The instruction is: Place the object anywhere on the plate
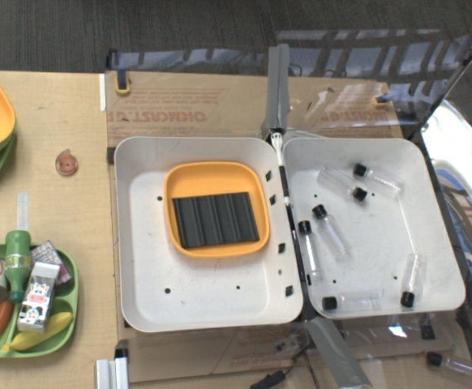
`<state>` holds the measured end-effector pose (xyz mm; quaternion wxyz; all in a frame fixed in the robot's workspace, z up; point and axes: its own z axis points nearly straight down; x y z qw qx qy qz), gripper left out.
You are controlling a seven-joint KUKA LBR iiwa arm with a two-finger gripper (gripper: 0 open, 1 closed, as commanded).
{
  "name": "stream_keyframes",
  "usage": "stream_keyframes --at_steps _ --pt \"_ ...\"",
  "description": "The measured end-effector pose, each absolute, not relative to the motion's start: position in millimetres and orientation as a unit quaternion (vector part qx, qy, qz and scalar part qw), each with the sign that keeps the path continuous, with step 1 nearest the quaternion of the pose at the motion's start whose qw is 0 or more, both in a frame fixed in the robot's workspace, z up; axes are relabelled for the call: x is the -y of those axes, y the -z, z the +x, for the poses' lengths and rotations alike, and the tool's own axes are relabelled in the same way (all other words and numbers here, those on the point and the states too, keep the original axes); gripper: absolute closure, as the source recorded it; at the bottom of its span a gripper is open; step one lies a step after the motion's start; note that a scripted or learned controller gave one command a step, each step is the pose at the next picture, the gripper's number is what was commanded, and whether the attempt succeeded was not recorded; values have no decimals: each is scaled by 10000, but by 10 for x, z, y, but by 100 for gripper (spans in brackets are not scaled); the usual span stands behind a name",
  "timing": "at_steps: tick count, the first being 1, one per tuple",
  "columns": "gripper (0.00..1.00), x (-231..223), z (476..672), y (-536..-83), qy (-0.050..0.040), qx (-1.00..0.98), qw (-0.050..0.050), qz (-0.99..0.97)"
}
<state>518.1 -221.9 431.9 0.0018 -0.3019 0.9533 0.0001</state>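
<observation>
Awaiting pick: tubes in the right bin, plate in the left

Listing from left to right, clock directions read on the camera view.

1. Green tray [57, 331], at 8 o'clock on the bench. It holds toy food and small packets. Not part of the task.
2. Left bin [139, 282], white and shallow. It bears the orange plate [216, 181], set toward 12 o'clock within the bin. A dark ribbed insert [216, 220] covers most of the plate's floor.
3. Right bin [431, 217], touching the left bin along the centre divider. It holds several clear tubes with black caps. One tube [307, 251] lies along the divider at 9 o'clock. One tube [330, 228] lies just beside it. A pair [370, 181] sits near 12 o'clock. Others lie along the 6 o'clock wall and at 5 o'clock.
4. Gripper: I cannot tell whether it is open or closed.

Handling note, as a judgement. No tube is on the plate, so the pick is yet to be done. The loose tube near the bin's middle looks the easiest target. It lies apart from walls and neighbours. Closing across its narrow width should stop it rolling. Clear plastic may slip, so release low over the ribbed insert.
</observation>
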Motion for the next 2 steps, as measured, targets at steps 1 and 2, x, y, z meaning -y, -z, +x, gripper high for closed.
stream_keyframes --at_steps 1,2 --pt "0 2214 5486 -4199 -3 -8678 22 -4970" --pt "0 2207 4813 -4417 -9 -7985 14 -6020"
